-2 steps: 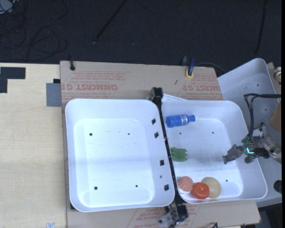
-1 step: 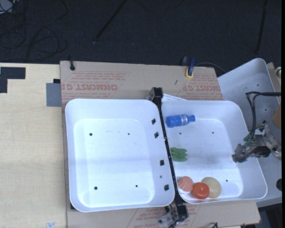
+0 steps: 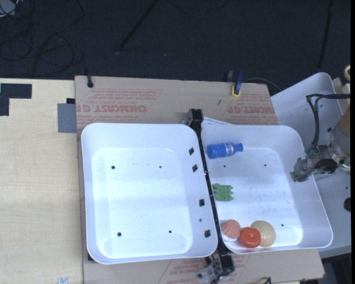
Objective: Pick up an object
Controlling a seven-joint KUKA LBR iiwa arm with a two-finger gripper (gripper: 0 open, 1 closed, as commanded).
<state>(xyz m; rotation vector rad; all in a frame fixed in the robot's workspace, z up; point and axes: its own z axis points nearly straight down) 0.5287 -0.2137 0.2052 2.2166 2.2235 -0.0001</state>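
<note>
The right bin (image 3: 296,136) holds a blue bottle (image 3: 224,150) lying on its side near the far left corner. A small green object (image 3: 222,192) lies by the bin's left wall. At the near edge sit a pink round piece (image 3: 230,228), a red round piece (image 3: 250,237) and a beige round piece (image 3: 264,232), close together. My gripper (image 3: 303,172) hangs over the right bin's right rim, well to the right of all these objects and touching none of them.
The left bin (image 3: 89,158) stands beside the right one, with a black divider strip (image 3: 204,182) between them. Both rest on a cardboard sheet (image 3: 136,99). Black cables (image 3: 315,120) loop above the wrist at the right.
</note>
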